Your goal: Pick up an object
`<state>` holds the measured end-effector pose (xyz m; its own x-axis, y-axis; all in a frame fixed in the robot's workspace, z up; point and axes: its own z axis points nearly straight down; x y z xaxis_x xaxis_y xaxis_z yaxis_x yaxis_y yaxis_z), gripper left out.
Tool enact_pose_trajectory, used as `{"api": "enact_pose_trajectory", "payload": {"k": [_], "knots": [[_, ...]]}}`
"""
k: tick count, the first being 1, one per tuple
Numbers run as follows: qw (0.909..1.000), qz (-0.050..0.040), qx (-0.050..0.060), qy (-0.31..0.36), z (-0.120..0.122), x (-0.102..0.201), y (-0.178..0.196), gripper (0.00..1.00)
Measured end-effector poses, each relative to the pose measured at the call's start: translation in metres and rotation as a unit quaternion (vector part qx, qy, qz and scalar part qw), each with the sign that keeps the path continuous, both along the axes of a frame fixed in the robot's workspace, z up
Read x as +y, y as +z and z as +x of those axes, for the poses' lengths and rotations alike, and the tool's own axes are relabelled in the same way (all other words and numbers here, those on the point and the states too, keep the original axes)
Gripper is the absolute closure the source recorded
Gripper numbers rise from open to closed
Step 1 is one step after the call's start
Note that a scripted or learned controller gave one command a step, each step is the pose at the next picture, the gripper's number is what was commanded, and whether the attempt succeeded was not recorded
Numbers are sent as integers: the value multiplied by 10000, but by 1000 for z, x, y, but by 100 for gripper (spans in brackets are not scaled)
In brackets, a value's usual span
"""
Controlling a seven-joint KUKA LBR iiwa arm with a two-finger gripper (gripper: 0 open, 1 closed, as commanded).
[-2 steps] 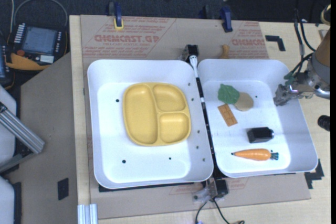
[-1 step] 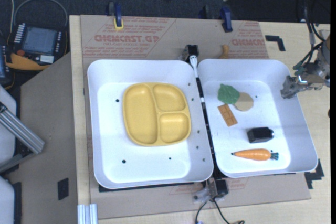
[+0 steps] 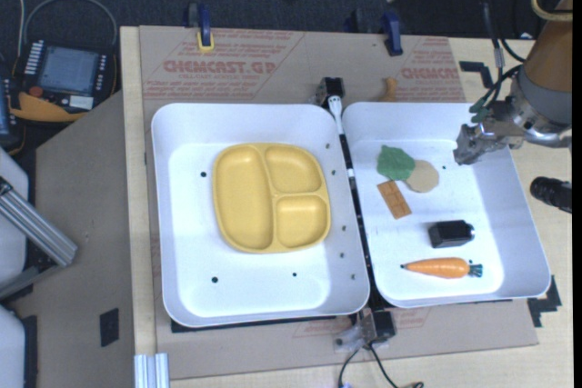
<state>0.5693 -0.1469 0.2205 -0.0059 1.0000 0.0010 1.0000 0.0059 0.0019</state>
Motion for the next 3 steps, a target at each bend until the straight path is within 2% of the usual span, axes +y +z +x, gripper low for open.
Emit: {"api": "enact_pose_trajectory", "payload": {"k": [1, 2, 3], "knots": [[10000, 10, 10, 1, -2, 52, 9, 100], [10000, 12, 24, 1, 0, 106, -2, 100], [10000, 6, -2, 5, 7, 161, 9, 100]]}}
